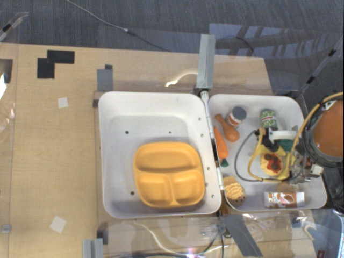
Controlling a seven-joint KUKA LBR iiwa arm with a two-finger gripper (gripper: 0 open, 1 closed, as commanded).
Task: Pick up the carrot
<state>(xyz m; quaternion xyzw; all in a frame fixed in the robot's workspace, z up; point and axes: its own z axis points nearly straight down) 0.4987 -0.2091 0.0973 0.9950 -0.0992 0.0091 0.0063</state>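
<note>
The carrot point(220, 145), orange with a green tip at its near end, lies lengthwise along the left wall of the right bin point(301, 109). My gripper point(295, 165) hangs low over the right side of that bin, under the arm's orange band point(328, 135). It is well to the right of the carrot and not touching it. A yellow toy with red spots point(271, 163) lies just left of the gripper.
The right bin also holds an orange pear-shaped toy point(229, 131), a small can point(236, 114), a green can point(267, 117), a round cracker point(234, 190) and a white packet point(284, 199). A yellow-black cable point(250, 156) loops between carrot and gripper. A yellow divided plate point(169, 173) sits in the left bin point(123, 117).
</note>
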